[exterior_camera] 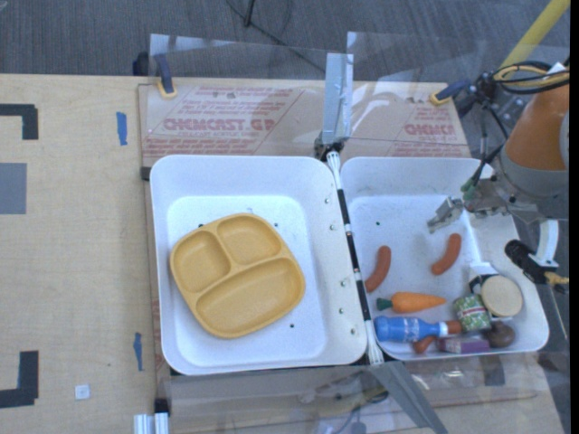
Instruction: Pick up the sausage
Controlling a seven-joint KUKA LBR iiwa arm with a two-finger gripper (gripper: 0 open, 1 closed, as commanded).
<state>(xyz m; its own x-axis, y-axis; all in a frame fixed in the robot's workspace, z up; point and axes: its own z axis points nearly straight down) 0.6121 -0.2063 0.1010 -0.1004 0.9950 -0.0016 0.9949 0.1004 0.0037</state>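
Two sausages are seen in the right bin (507, 174), both on its floor: the left sausage (379, 268) lies near the bin's left wall at centre-right of the frame, tilted, upper end to the right; the right sausage (447, 254) lies further right, tilted the same way; the two are well apart. The gripper (450, 213) hangs above the bin just up-left of the right sausage, nothing seen between its fingers; open or closed cannot be told at this angle, the tips being small and blurred. A carrot (415, 302) lies below the sausages; a blue bottle (407, 329) and a clutter of small items are packed along the bin's lower right edge; the left bin (181, 174) holds a yellow tray (237, 274). Judged: grasp not yet made; the right sausage is the closer target and sits clear of neighbours. Handling, judged from looks: a toy, light, smooth and round, likely slightly soft, so prone to rolling or squirting out of a pinch; it should be taken at mid-length, jaws set across the short axis, wrist turned to match the tilt; an end grasp would be expected to slip.
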